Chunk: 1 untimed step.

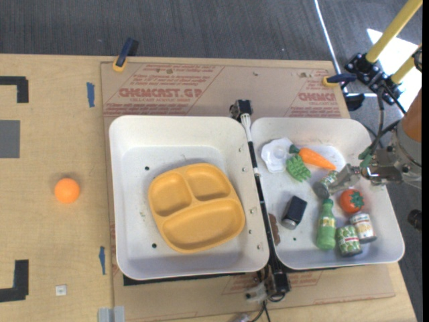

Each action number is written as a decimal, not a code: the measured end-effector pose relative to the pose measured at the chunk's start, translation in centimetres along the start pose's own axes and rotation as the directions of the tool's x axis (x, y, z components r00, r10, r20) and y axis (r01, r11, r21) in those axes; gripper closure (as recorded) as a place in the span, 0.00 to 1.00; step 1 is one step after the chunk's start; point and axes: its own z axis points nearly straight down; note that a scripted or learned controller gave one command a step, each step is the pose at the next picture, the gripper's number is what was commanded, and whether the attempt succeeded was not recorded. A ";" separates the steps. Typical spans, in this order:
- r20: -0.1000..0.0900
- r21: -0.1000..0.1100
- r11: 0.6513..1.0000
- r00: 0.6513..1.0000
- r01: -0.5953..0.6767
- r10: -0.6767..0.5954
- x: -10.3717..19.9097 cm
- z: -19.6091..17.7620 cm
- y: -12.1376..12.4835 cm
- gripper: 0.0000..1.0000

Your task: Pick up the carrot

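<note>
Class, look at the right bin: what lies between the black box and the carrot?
In the camera view, the green bumpy vegetable lies between the black box and the carrot, touching the carrot's leafy end; bare white bin floor separates it from the box.

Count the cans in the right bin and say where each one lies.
2. Both sit near the right bin's front right corner: one can beside the green bottle, the other can below the tomato. Others may be hidden.

Views: one fixed camera
Position: above the bench (pixel 53 113)
Facing: down at a slant
Distance: far enough to take in both bins, left (pixel 127 139) and right (pixel 389 247), plus floor (pixel 201 12) beyond
Arm side: right
</note>
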 end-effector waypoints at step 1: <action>0.001 -0.002 0.965 0.965 0.264 -0.264 2.3 0.6 9.9 0.00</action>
